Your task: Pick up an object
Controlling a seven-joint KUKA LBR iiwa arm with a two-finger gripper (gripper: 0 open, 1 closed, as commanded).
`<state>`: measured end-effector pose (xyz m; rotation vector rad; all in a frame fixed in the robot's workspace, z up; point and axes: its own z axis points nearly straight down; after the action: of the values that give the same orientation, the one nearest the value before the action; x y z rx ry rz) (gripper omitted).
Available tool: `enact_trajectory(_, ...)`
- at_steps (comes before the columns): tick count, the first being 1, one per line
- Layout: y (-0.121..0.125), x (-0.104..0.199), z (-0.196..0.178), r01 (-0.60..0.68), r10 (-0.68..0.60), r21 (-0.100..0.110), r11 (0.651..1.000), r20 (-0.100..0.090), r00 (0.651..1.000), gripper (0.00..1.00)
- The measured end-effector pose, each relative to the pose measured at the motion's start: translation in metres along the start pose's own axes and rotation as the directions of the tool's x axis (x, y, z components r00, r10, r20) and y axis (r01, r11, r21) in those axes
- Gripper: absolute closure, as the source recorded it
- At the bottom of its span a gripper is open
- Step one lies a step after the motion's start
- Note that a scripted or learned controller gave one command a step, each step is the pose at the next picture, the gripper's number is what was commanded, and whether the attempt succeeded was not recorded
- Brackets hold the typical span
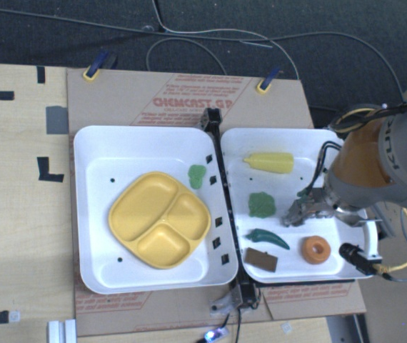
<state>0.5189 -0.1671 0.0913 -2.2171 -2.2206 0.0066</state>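
On the surface (18,191) sit two white bins. The left bin (89,148) holds one yellow divided plate (159,220) and, at its right wall, one small green piece (198,176). The right bin (318,136) holds five things: a yellow corn cob (268,163) at the far side, a green leafy lump (262,204) mid-bin, a dark green pepper (268,239) nearer, a brown block (261,260) nearest, and an orange ring (316,249) to the right.

The end effector (300,211) hangs low between the lump and the ring, holding nothing; whether it is apart or together cannot be told. The step looks like the approach before a grasp. Next it would need to centre over one object, likely the lump or ring, and descend.
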Motion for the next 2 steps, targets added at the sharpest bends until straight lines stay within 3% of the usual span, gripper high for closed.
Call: enact_trajectory(2, 0.004, -0.006, -0.118, 0.0, 0.0, -0.006, 1.0, 0.001, 1.0, 1.0)
